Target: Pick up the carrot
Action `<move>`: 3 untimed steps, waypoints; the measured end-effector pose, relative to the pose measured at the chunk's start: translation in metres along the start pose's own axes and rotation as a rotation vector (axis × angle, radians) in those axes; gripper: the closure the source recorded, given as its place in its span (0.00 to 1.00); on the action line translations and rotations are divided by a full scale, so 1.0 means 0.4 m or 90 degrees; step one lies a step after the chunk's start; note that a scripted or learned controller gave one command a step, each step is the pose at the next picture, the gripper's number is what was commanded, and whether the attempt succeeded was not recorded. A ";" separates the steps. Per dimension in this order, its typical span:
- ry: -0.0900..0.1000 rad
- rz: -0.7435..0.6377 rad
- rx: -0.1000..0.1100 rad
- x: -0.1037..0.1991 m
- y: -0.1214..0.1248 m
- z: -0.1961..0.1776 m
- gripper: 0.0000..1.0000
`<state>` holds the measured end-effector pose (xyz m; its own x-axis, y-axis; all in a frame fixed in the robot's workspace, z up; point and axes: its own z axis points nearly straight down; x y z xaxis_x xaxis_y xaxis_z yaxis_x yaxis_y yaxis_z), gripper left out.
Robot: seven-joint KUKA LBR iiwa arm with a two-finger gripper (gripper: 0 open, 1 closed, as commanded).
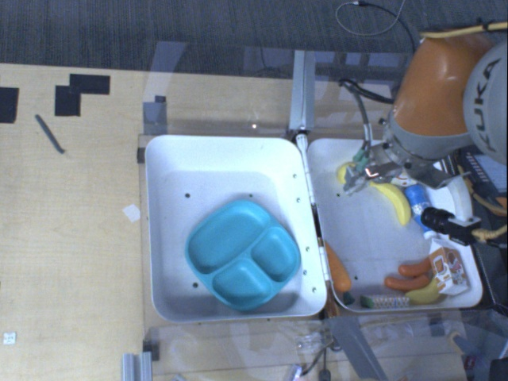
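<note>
The carrot (pixel 339 270) is a short orange piece lying against the left wall of the right bin (pixel 349 221), near its front corner. My gripper (pixel 361 173) hangs over the back part of that bin, above the left end of a yellow banana (pixel 393 198). It is well behind the carrot and not touching it. The grey wrist and the orange-banded arm (pixel 436 78) cover the bin's back right corner.
Also in the right bin are a blue bottle (pixel 417 201), two reddish sausages (pixel 409 274), a small yellow fruit (pixel 426 294), a printed packet (pixel 447 267) and a dark stick (pixel 385 301). The left bin (pixel 171 213) holds a blue divided plate (pixel 242 252).
</note>
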<state>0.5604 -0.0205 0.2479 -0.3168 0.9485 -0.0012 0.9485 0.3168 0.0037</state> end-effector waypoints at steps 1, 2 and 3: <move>0.001 -0.002 0.000 0.143 -0.125 0.158 1.00; 0.000 0.045 0.001 -0.141 -0.240 0.325 1.00; -0.003 -0.062 -0.002 -0.285 -0.284 0.057 1.00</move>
<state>0.4890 -0.1644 0.2249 -0.4082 0.9129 -0.0060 0.9129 0.4082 0.0069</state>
